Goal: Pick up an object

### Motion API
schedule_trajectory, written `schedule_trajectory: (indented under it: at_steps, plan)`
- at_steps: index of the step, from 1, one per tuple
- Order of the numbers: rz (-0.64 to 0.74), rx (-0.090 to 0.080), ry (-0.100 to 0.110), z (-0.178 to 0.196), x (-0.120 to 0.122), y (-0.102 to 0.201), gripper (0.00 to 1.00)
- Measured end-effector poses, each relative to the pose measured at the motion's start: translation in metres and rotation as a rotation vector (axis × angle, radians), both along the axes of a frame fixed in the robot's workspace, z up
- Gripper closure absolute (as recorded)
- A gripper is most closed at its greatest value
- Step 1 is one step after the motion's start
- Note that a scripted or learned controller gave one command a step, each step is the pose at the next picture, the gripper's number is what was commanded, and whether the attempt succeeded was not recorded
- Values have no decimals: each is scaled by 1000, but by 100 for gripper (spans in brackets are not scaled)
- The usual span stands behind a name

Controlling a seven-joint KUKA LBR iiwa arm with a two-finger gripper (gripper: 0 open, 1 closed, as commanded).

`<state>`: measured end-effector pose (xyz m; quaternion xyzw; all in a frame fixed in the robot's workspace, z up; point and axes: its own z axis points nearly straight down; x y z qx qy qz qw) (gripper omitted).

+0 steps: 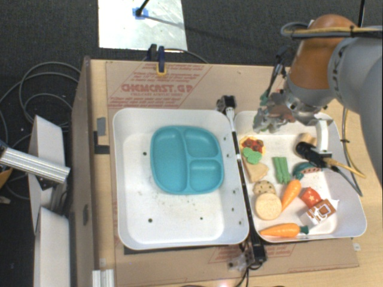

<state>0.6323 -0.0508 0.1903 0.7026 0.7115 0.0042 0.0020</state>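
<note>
My gripper hangs over the far left corner of the right bin, just behind a small pizza slice. Nothing shows between it and the bin floor. Toy food lies in this bin: a green leafy piece, a beige wedge, a chocolate-chip cookie, a round cracker, a green bean bundle, two carrots, a teal piece and a red and white carton.
The left bin holds a teal divided plate. A rail separates the two bins. The arm comes in from the upper right. Cables and metal profiles lie left of the bench.
</note>
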Motion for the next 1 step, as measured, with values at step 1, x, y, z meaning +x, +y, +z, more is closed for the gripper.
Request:
schedule_trajectory:
  at_steps: [1]
  plan:
    - [-12,-3,6,41,-48,-13,100]
